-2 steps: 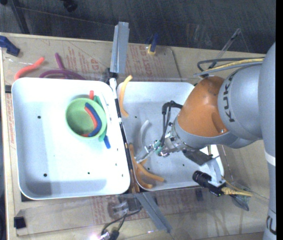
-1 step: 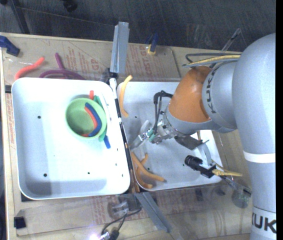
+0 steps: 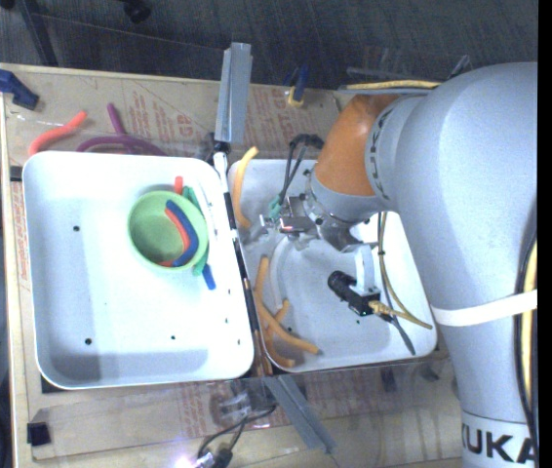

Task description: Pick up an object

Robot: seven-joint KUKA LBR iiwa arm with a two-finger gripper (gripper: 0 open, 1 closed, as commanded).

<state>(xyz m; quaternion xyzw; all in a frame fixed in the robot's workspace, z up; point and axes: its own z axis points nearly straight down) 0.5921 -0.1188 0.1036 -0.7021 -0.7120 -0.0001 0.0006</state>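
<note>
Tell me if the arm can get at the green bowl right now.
Probably yes: the green bowl lies uncovered in the left bin, and the end effector hangs over the neighbouring right bin.

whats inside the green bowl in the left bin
Inside the green bowl lie a red curved piece and a blue curved piece. Whatever sits beneath them is covered.

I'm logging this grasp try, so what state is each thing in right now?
green bowl: upright in the left bin, with a red curved piece and a blue curved piece inside.
left bin: holds the bowl near its right wall.
right bin: orange curved pieces lie along its left wall.
gripper: over the right bin; unclear whether it holds anything.
</note>
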